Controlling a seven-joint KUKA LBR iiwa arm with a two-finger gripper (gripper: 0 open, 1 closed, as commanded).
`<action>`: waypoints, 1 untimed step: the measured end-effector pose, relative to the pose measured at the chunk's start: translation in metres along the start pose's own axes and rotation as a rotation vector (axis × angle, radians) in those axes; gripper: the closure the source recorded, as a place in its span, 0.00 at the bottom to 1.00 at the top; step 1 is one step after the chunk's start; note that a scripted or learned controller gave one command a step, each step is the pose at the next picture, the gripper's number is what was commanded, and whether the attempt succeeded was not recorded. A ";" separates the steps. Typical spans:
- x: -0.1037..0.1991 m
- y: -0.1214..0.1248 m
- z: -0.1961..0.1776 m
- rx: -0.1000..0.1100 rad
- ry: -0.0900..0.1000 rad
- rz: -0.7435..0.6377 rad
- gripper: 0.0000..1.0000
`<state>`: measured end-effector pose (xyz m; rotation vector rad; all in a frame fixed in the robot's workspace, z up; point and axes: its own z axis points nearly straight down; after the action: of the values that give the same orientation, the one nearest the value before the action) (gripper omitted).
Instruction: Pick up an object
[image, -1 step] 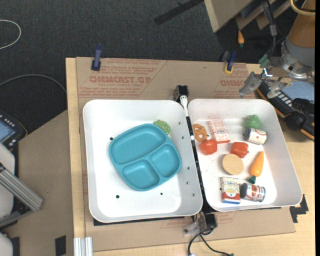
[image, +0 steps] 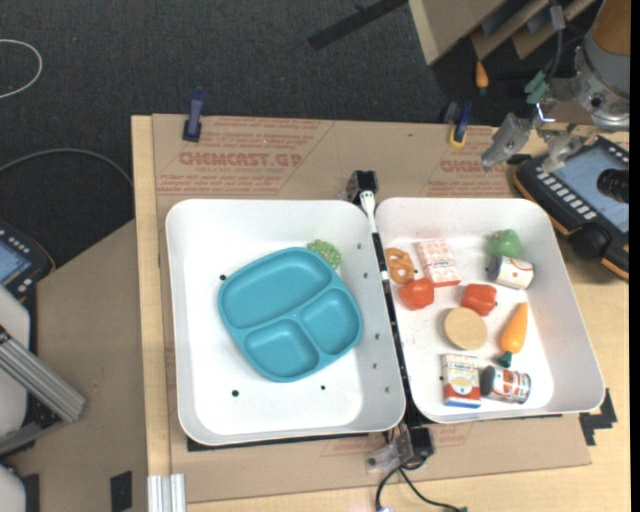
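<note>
Hand (image: 528, 140) hovers beyond right bin (image: 570, 300), above toy food.

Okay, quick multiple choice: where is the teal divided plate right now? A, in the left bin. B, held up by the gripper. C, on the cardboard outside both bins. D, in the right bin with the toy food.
A: the teal divided plate lies flat inside the left bin, while the toy food such as the carrot sits in the right bin, and the gripper is up beyond the bins' far edge.
</note>
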<state>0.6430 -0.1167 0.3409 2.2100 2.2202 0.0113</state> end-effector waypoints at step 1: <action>0.024 -0.020 -0.068 0.002 0.000 0.001 0.00</action>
<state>0.6218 -0.0927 0.4082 2.2121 2.2202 0.0097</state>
